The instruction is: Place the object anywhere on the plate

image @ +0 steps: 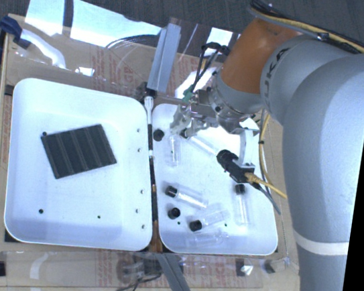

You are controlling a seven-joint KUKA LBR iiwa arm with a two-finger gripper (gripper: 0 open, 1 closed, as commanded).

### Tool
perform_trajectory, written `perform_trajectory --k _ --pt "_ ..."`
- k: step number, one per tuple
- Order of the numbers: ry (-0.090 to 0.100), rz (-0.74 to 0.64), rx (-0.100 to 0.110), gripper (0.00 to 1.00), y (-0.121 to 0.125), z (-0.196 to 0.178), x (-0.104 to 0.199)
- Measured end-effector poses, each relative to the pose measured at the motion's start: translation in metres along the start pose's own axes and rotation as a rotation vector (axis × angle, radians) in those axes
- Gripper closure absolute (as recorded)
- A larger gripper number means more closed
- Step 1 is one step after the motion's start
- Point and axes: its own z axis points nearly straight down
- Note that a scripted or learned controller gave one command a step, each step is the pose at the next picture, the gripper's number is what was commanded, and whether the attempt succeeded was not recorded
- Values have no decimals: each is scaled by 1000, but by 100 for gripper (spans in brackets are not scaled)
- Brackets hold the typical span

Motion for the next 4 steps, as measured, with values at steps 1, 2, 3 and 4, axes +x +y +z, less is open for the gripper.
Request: perform_trajectory --k 1,2,3,4 --pt "-1 32 3 100 -64 16 45" --pt "0 -247 3 100 -91 16 108" --pt "-1 -97 4 100 -147 11 163" --pt "-3 182 6 100 -154 110 215"
